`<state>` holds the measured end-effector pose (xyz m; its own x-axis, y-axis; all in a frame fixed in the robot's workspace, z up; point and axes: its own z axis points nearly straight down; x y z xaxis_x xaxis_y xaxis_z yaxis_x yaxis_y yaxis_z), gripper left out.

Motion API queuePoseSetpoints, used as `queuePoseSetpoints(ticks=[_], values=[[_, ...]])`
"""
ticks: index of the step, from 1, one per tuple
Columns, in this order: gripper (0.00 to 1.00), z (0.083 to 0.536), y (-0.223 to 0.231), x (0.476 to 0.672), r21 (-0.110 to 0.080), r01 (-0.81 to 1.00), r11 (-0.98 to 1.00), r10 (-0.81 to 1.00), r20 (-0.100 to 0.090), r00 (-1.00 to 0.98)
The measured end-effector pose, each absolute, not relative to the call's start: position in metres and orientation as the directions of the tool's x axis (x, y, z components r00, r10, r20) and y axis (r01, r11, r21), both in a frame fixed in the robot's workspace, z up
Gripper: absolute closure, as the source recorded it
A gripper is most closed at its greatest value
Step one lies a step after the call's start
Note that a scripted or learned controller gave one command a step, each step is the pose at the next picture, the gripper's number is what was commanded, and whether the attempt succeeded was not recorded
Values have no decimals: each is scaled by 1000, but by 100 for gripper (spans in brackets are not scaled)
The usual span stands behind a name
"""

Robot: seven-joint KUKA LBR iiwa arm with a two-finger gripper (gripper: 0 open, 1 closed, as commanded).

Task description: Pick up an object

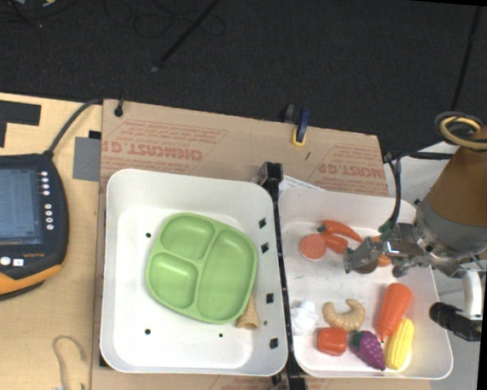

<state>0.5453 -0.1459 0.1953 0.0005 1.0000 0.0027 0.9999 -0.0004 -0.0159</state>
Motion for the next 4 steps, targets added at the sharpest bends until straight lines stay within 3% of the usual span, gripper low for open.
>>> queuePoseSetpoints(ticks=[1,3,4], values=[[0,203,-146,548,-4,1000,1,1000,1,-1],[0,85,-137,549,-8,1000,2,1000,3,-2],[100,98,-140,550,-6,1000,-4,1000,2,4]])
